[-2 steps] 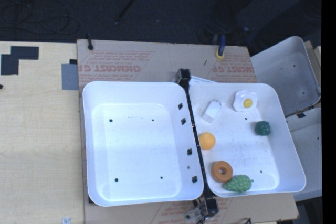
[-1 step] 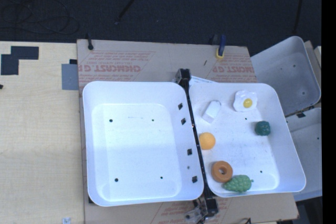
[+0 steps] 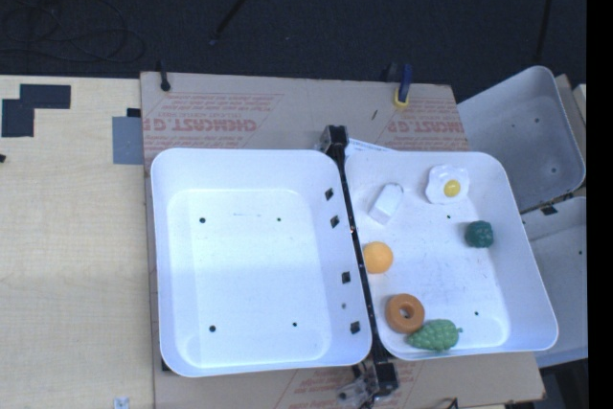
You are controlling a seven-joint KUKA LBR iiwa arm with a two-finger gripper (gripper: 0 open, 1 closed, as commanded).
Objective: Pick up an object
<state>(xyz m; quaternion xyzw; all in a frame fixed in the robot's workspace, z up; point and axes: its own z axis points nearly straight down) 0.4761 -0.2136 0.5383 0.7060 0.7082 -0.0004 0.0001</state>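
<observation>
Six small toys wait in the right white plastic bin.

The small orange ball sits near the divider; it looks light and smooth and may roll, so a grab across its middle seems best. In the same bin are a brown ring donut touching a bumpy green bunch of grapes, a flat fried egg toy, a white block and a dark green lump. The left white plastic bin sits beside it on the tabletop. I cannot tell how the pincer stands.
</observation>
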